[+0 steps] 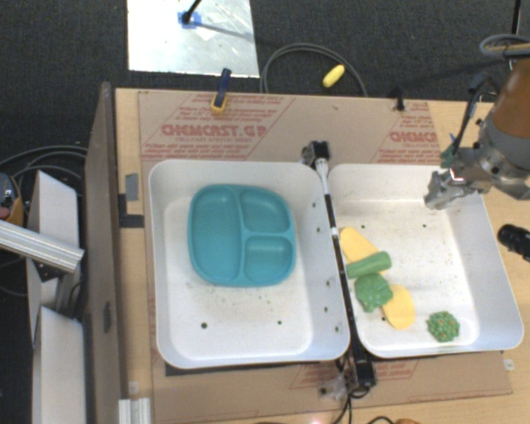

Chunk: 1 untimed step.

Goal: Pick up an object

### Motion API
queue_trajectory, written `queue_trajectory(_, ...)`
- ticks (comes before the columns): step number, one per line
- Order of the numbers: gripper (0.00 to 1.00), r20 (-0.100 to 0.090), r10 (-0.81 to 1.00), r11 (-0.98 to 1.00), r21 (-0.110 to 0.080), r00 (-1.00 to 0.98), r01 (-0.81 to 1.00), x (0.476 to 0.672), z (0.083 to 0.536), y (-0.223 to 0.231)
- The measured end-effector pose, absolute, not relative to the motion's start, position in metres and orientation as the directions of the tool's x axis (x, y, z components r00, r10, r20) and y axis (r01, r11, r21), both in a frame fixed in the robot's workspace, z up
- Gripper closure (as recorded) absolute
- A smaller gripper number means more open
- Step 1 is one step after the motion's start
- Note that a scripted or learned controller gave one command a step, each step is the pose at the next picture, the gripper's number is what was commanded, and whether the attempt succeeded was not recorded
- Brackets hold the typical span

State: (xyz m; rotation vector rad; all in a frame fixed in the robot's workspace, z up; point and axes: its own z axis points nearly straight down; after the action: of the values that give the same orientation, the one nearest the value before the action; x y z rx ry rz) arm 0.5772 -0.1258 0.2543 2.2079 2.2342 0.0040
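The right bin (477, 237) holds a yellow flat piece (355, 244), a green pickle-like piece (369, 264), a green leafy piece (372, 291), a yellow-orange oval (400, 307) and a small green broccoli-like ball (442, 326). They lie along the bin's left side and front. My gripper (440, 190) hangs over the back right part of that bin, well away from all of them. Nothing shows between its fingers.
A teal divided plate (241, 235) lies in the left bin (177, 316). A black clamp bar (334, 237) runs between the two bins. The arm (518, 122) fills the upper right. Cables and a yellow object (333, 76) lie behind the bench.
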Motion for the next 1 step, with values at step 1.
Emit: queue_trajectory(1,0.00,0.000,1.000,0.003,0.002,-0.003,1.000,0.5754,0.2554,-0.1310)
